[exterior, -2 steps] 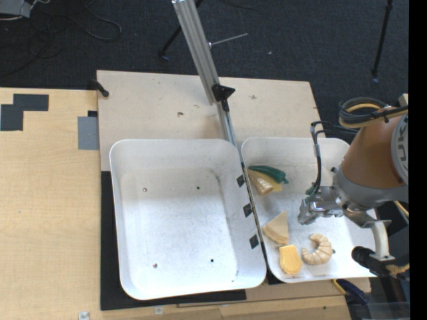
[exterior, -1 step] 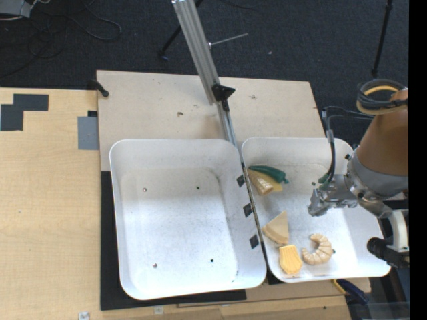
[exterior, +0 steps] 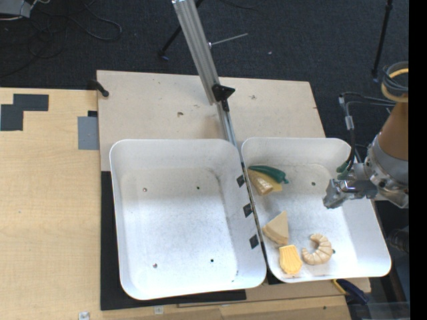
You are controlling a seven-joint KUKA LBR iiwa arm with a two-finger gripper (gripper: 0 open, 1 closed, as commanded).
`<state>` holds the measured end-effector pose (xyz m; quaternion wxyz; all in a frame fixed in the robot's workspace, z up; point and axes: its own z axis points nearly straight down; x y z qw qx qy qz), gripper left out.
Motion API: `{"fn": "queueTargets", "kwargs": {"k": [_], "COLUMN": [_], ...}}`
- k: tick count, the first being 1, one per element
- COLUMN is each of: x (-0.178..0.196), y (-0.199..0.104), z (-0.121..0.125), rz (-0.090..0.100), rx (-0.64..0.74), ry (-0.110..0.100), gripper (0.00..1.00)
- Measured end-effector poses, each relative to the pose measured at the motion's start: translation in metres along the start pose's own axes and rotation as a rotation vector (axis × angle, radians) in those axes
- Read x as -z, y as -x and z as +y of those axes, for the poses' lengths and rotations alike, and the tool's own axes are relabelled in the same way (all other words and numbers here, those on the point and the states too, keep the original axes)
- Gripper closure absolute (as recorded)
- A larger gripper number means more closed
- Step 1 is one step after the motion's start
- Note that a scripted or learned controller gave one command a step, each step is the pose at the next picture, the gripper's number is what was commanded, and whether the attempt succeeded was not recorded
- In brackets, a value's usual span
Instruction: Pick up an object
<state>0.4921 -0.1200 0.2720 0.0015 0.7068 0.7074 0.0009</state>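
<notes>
Four small objects lie in the right bin [exterior: 303,153], a yellow block [exterior: 289,259] lowest at lower centre-right, while the gripper [exterior: 335,196] hovers by the bin's right edge, likely poised to descend, holding nothing visible.

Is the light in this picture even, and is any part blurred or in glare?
Camera view: the light is soft and even, with faint shadows beside the items in the right bin; the left bin looks bright but shows no glare; the end effector is slightly blurred.
</notes>
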Motion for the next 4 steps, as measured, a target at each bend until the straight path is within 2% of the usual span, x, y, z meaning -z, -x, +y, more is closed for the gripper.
{"fn": "queueTargets", "kwargs": {"k": [1,2,3,4], "x": [0.003,-0.016,-0.021,-0.018], "y": [-0.053,-0.105,-0.153,-0.207], "z": [0.001,0.006,0.000,0.009], "rz": [0.003,0.003,0.003,0.001], "rx": [0.005,0.003,0.004,0.004], "ry": [-0.005,-0.009,-0.008,-0.006], "gripper": [1.00,1.00,1.00,1.00]}}
